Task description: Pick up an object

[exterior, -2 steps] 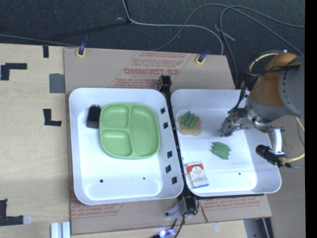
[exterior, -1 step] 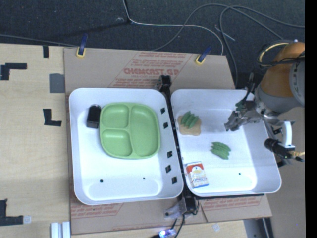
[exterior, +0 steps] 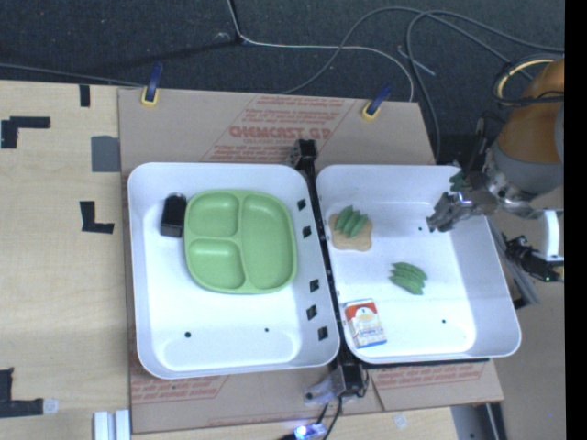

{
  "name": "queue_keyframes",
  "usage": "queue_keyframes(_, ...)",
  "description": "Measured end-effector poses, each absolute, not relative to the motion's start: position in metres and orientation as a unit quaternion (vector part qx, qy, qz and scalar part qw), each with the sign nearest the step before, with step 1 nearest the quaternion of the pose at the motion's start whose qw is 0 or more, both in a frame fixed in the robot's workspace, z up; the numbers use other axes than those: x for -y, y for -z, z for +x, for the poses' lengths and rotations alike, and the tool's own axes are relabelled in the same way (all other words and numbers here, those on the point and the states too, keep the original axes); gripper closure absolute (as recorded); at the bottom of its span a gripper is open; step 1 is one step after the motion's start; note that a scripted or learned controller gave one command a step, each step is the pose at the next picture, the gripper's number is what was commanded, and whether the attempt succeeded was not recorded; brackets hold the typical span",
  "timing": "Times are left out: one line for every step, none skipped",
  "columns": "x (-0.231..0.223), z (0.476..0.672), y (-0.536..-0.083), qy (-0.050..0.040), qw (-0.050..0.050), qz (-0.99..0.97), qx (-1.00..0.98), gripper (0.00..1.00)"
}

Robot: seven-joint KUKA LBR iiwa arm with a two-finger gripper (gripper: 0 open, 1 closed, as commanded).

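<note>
The right bin (exterior: 477, 273) holds three things. A green leafy toy on a tan slice (exterior: 350, 227) lies near its left wall. A green pea pod (exterior: 409, 277) rests in the middle, and a small red and white carton (exterior: 365, 323) lies near the front. My gripper (exterior: 444, 216) hangs over the bin's far right part, well right of the leafy toy and above the pea pod in the picture. Nothing shows between its dark fingers (exterior: 438, 220).
The left bin (exterior: 151, 273) bears a green divided plate (exterior: 241, 241) with a small black block (exterior: 172, 215) beside its left edge. A black divider (exterior: 316, 246) runs between the bins. Cables (exterior: 367, 26) lie on the dark cloth behind, and cardboard (exterior: 275, 126) lies under the bins.
</note>
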State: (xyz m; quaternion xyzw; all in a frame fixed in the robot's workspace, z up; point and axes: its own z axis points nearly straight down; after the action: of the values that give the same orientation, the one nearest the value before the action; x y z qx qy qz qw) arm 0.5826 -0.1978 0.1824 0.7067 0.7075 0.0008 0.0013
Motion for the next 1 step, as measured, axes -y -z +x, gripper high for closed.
queue_keyframes(0.1977,0.5839,-0.2347,-0.0012,0.002,0.707,-0.708,1.0)
